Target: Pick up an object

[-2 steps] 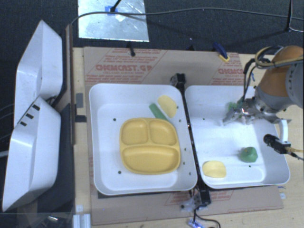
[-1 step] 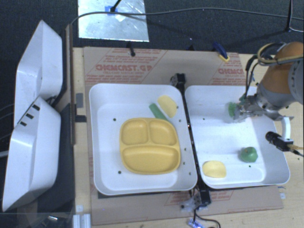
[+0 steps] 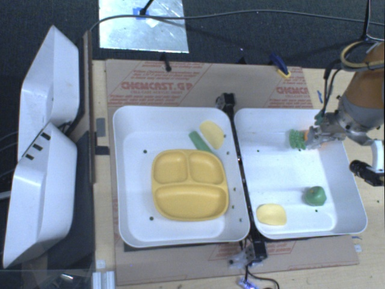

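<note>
My gripper [image 3: 310, 136] hangs over the back right part of the right bin [image 3: 343, 221], reaching in from the right. A small green ridged piece [image 3: 296, 138] sits right at its tip, touching or nearly touching it; whether it is gripped is unclear. Nearer the front of the same bin lie a round green object [image 3: 314, 195] and a pale yellow flat piece [image 3: 271, 214]. The left bin [image 3: 129, 179] holds a yellow divided plate [image 3: 190, 182], a green stick [image 3: 198, 141] and a pale yellow oval [image 3: 212, 133].
The arm's grey body with its orange band [image 3: 364, 95] stands over the right bin's far right corner. Both bins rest on a cardboard sheet [image 3: 150, 83]. White housings [image 3: 42, 143] stand at the left. Cables run across the dark floor behind.
</note>
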Action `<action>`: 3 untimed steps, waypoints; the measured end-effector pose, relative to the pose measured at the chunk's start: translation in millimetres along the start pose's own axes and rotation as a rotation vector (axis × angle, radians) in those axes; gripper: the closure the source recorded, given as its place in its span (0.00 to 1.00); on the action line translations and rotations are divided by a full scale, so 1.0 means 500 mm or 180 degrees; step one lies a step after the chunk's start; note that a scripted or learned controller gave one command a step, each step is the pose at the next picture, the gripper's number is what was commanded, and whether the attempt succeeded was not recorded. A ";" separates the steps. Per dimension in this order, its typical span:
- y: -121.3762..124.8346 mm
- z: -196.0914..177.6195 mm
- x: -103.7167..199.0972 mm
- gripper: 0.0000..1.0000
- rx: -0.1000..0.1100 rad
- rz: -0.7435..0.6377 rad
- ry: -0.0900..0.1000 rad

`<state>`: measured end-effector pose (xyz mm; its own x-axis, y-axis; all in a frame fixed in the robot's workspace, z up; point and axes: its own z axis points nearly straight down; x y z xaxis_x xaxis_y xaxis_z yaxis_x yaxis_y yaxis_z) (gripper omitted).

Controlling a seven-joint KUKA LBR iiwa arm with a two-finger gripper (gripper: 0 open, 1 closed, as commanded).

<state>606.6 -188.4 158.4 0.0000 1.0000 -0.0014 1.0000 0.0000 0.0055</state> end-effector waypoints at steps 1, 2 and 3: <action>0.021 -0.098 -0.002 1.00 0.0001 -0.0003 0.0001; 0.024 -0.205 -0.003 1.00 0.0000 -0.0003 0.0000; 0.026 -0.176 0.097 1.00 0.0017 -0.0014 0.0007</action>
<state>618.9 -139.9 246.3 -0.0044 1.0000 0.0008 1.0000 0.0044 0.0003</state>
